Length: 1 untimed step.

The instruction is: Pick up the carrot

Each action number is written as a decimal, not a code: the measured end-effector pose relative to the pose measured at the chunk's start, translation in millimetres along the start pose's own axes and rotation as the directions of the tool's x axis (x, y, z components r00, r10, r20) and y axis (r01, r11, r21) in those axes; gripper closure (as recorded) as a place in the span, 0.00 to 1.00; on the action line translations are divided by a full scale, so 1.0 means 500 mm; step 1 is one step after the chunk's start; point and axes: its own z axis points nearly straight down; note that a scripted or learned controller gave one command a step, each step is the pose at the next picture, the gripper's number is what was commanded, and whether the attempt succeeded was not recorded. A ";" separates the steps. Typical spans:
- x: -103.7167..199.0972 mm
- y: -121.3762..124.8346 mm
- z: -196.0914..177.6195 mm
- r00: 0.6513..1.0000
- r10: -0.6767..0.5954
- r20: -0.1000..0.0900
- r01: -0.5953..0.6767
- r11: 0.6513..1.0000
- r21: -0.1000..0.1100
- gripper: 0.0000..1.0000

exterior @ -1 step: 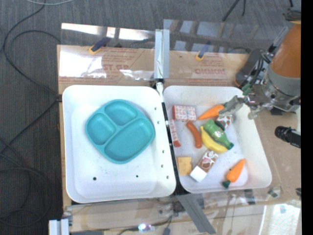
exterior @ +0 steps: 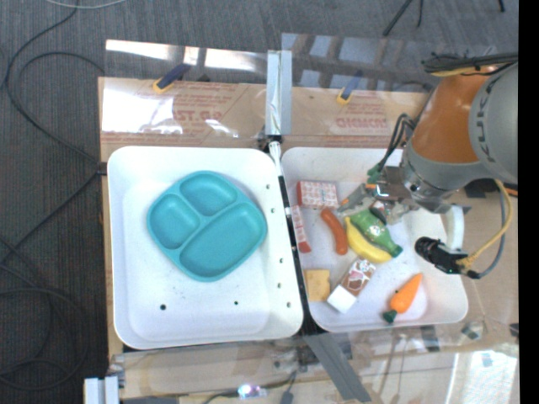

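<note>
Your target, the small orange toy carrot with a green leafy end (exterior: 403,297), lies near the front right corner of the right-hand shallow white bin (exterior: 438,314), its long axis slanted: the orange body points up and to the right, the green end down and to the left. Take the yellow toy banana (exterior: 368,242) as your landmark: the carrot sits below and a little to the right of it, apart from it, with bare bin floor between them.

The tool (exterior: 376,194) hangs above and just left of that banana, over the green packet (exterior: 371,225) beside it, so the carrot lies toward the near edge of the bin from the tool and slightly to the right, well apart. You cannot tell from this angle how wide the tool stands; the wrist hides it.

In my judgement, you will need to carry the tool past the banana toward the front of the bin, then turn it so it closes across the carrot's slanted body rather than along it.
</note>
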 end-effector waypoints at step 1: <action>-0.087 0.087 0.187 1.000 -0.023 0.002 0.023 1.000 -0.015 0.00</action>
